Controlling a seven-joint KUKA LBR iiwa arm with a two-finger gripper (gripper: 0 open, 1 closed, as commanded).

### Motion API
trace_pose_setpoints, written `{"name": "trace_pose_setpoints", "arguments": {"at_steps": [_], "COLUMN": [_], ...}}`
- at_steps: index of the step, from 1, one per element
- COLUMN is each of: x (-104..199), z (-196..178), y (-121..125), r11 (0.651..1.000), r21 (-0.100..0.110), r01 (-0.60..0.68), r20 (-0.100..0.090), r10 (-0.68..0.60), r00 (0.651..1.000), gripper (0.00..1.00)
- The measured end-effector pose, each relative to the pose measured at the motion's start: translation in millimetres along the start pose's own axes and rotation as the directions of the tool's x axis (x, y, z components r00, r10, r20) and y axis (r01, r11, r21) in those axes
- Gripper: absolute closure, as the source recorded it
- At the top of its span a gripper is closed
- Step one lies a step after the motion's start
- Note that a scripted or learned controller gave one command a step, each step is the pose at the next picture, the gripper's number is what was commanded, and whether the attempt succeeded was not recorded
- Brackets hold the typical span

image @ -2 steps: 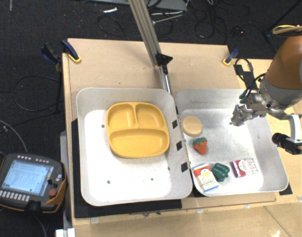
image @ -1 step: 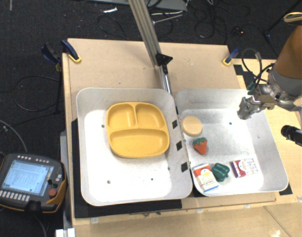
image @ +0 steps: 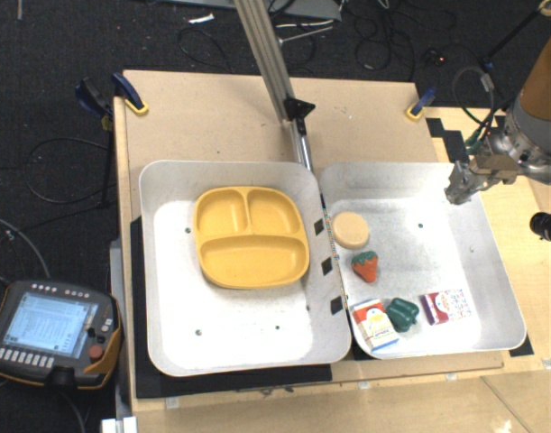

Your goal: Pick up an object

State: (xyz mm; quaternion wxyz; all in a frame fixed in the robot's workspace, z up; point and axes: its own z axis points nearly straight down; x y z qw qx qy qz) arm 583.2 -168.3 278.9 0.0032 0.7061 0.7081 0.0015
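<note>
Scanning from the left, the left bin (image: 167, 332) carries a yellow divided plate (image: 252, 236) in its upper middle, with bare white floor in front of and beside it; nothing there looks like a ready pick. Across the divider, the right bin (image: 478, 260) holds the likely targets: a round tan disc (image: 351, 229) close to the divider, a toy strawberry (image: 366, 265) just below it, then near the front wall a small red-and-white carton (image: 376, 324) touching a dark green piece (image: 402, 312), and a flat red-and-white packet (image: 447, 306) a little further right. The gripper (image: 462, 184) sits at the bin's upper right corner, over the rim and well apart from every object; whether its jaws are apart or together cannot be told at this size, and nothing is seen between them. I judge the step in hand to be the approach, with no object yet chosen or touched. The next move calls for travelling left and toward the front over the bin, then coming down on one item. The disc and the strawberry stand free of the walls, with open floor to their right, so they offer the most room; the carton and green piece crowd each other and the front rim, which could block a finger.
</note>
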Motion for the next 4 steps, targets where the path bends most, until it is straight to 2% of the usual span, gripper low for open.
{"name": "trace_pose_setpoints", "arguments": {"at_steps": [1,2,3,4], "x": [55.6,115.4,172.0,230.1], "z": [5.3,23.1,23.7,24.5], "y": [-6.4,-0.3,11.7,12.9], "r11": [1.0,1.0,1.0,1.0], "r21": [0.007,0.008,0.005,0.006], "r01": [0.005,0.006,0.005,0.006], "r20": [-0.004,-0.005,-0.004,-0.004], "r10": [-0.005,-0.006,-0.005,-0.006], "r00": [1.0,1.0,1.0,1.0], "gripper": [1.0,1.0,1.0,1.0]}}
